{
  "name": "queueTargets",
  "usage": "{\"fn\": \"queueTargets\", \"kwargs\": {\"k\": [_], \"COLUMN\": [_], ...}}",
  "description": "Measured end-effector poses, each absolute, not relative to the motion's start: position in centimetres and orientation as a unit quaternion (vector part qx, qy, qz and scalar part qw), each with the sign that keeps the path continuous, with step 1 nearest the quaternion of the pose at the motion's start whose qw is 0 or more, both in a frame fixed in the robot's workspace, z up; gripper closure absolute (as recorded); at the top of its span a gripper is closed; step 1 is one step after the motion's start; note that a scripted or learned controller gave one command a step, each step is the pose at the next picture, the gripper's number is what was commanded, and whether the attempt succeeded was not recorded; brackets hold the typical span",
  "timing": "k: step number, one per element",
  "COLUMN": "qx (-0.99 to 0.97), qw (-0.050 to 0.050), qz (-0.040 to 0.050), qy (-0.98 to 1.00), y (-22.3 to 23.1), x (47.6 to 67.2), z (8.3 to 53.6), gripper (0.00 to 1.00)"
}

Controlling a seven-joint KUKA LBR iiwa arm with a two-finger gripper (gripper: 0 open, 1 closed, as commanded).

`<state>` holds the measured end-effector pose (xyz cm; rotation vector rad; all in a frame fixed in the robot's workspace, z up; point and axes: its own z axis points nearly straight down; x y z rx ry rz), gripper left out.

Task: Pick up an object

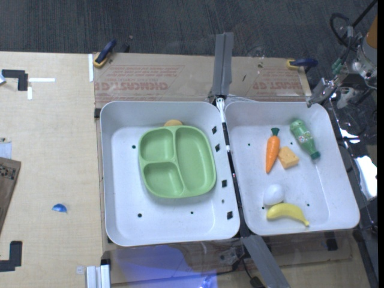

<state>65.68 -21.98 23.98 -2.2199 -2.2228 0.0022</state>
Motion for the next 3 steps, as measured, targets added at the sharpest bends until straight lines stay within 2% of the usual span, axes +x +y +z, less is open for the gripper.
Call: {"fn": "queueTargets", "kwargs": {"k": [1, 2, 3], "qx": [-0.656, -0.657, -0.669], "qw": [-0.001, -0.001, -0.001], "qz": [-0.0001, 0.0002, 0.0004], "qy": [-0.755, -0.754, -0.743], "y": [-15.7, -15.8, -12.8], "x": [63.2, 63.2, 65.9], "z": [9.3, 10.1, 19.1], "gripper": [0.00, 1.00, 1.00]}}
